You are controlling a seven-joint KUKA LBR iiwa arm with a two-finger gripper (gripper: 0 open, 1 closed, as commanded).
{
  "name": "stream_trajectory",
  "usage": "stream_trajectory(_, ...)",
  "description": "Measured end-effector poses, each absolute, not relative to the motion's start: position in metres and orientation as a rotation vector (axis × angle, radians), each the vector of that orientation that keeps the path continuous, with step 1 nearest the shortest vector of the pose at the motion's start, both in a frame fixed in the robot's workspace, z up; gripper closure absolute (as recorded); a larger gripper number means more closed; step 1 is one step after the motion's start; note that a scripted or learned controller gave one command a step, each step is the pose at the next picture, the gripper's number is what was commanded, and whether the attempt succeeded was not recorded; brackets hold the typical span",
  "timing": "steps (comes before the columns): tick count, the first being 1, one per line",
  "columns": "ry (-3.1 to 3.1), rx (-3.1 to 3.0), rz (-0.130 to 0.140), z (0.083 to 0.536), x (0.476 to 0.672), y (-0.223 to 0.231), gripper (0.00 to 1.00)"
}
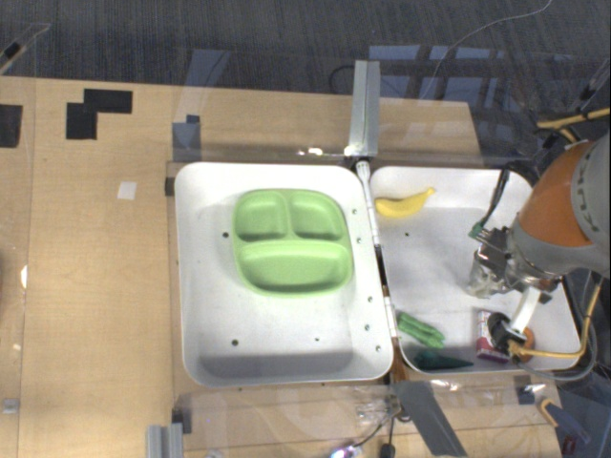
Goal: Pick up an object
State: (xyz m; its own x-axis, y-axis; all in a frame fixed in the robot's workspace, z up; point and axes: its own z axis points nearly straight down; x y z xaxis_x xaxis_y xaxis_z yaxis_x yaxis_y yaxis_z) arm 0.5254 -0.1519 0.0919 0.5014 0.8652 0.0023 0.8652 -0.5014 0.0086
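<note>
In the right bin (434, 256) a yellow banana (404, 202) lies near the far left corner. A green object (420, 329) rests by the bin's near left side, with a darker green one (441, 359) just in front of it. A small purple and dark item (495, 343) sits at the near right. My gripper (487, 282) hangs low over the right part of this bin, right above the purple item. The orange band of the arm (558, 208) is above it.
The left bin (200, 284) holds a green divided plate (290, 239) in its middle. A metal post (364, 108) stands behind the seam between the bins. Cables run along the right edge of the right bin (554, 351).
</note>
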Motion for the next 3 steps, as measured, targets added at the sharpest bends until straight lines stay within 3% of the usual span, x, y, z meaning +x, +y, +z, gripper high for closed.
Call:
stream_trajectory(1, 1.787, 2.577, 0.007, 0.146, 0.627, -0.197, 1.00)
stream_trajectory(2, 1.788, 2.577, 0.006, 0.146, 0.627, -0.196, 0.00)
stream_trajectory(3, 1.866, 2.521, 0.006, 0.264, 0.570, -0.173, 0.00)
